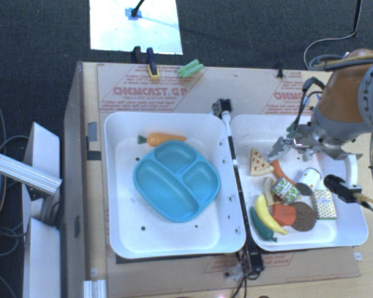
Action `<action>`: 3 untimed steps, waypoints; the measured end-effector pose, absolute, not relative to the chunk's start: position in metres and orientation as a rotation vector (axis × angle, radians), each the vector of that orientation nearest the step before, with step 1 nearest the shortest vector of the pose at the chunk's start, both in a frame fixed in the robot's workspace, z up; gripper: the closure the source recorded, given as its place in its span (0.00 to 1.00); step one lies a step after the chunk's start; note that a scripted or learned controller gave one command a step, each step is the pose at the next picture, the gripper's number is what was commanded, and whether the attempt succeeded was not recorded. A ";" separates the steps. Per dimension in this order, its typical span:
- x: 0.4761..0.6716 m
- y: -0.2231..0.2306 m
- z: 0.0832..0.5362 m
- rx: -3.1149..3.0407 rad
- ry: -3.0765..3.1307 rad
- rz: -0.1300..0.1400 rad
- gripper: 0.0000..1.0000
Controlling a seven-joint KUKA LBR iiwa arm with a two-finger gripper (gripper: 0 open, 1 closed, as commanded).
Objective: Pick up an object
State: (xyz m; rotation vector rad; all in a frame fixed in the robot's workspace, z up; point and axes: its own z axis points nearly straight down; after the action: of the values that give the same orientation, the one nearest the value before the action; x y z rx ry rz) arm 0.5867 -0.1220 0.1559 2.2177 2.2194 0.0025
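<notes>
End effector (pixel 285 146) at centre right of frame, above the right bin (pixel 360 228); open or closed cannot be told. Toy food pile lower right: pizza slice (pixel 259 163), banana (pixel 269 215). Blue divided plate (pixel 176 180) in left bin (pixel 121 166).

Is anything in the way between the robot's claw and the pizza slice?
Nothing visible is. The gripper hangs over the right bin, just right of and above the pizza slice, with bare white bin floor between them. The other toy foods lie lower in the bin, off that path.
</notes>
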 end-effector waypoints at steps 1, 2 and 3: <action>0.527 -0.098 0.084 2.220 2.222 0.001 0.00; 0.513 -0.112 0.084 2.220 2.222 0.001 0.00; 0.487 -0.120 0.084 2.220 2.222 0.001 0.00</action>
State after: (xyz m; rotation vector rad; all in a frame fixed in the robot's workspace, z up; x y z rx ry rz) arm 0.4867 -0.1201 0.0842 2.2205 2.2215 0.0014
